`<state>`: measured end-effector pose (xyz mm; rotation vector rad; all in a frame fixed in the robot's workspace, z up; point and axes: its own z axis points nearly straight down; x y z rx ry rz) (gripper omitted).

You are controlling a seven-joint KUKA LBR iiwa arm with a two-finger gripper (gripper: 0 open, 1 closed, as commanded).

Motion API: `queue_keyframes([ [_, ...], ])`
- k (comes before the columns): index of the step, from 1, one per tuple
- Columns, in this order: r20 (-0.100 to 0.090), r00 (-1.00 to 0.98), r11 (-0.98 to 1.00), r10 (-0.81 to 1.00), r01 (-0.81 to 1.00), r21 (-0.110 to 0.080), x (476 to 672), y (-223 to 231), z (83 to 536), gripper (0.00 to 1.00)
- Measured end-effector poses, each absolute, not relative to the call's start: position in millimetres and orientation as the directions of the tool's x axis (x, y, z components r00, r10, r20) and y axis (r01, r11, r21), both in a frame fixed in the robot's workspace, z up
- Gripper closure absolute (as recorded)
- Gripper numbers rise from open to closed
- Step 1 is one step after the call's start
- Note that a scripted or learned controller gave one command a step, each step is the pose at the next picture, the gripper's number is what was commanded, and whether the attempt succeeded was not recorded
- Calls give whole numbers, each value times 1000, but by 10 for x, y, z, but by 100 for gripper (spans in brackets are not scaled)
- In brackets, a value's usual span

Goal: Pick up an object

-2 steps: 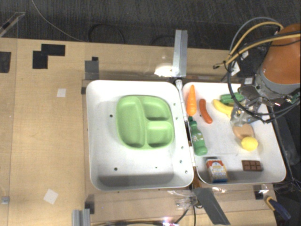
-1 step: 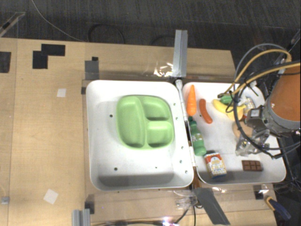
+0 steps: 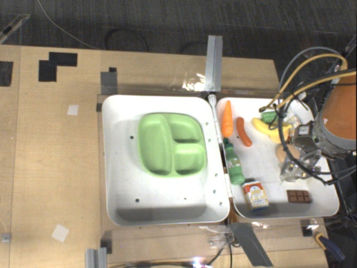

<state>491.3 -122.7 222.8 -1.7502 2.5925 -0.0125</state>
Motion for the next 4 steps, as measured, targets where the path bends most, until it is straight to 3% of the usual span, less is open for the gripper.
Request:
queue_keyframes([
  [1, -5, -298, 298, -955, -955, -7, 5561, -972, 2211, 100],
  [2, -3, -169, 169, -986, -986, -6, 5531, -924, 1966, 100],
  [3, -3, 85, -85, -996, -996, -9, 6706, -1315, 2117, 100],
  [4, -5, -173, 173, -985, -985, -12, 6711, -1107, 2570, 100],
])
